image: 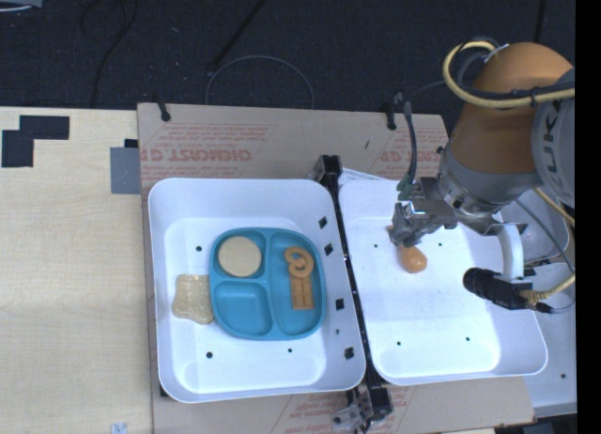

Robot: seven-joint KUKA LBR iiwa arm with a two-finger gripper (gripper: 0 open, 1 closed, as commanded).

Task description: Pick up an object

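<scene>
We see two shallow white plastic bins side by side on a brown board, which lies across a pale wooden bench (66, 263). In the left bin (178, 207) lies a blue plastic divided tray (246, 308) with three compartments. Its upper left compartment holds a round tan disc (238, 255); its right compartment holds an orange-brown wooden key-shaped piece (300, 275), ring end uppermost; its lower left compartment shows bare blue. A pale beige rough-edged slab (192, 298) lies on the bin floor, touching the tray's left edge.

In the right bin (441, 348) we find a small orange rounded lump (411, 259), lying on the white floor in the bin's upper half. The grey arm with its orange band (512, 80) enters from the right, and its dark two-finger gripper (408, 231) hangs directly above the lump, the tips just at or touching its upper edge. We cannot tell how far apart the fingers stand, since they merge into one dark mass from this angle, nor whether the lump sits between them. A black cylindrical fitting (493, 286) with cables projects from the arm over the bin's right part.
</scene>
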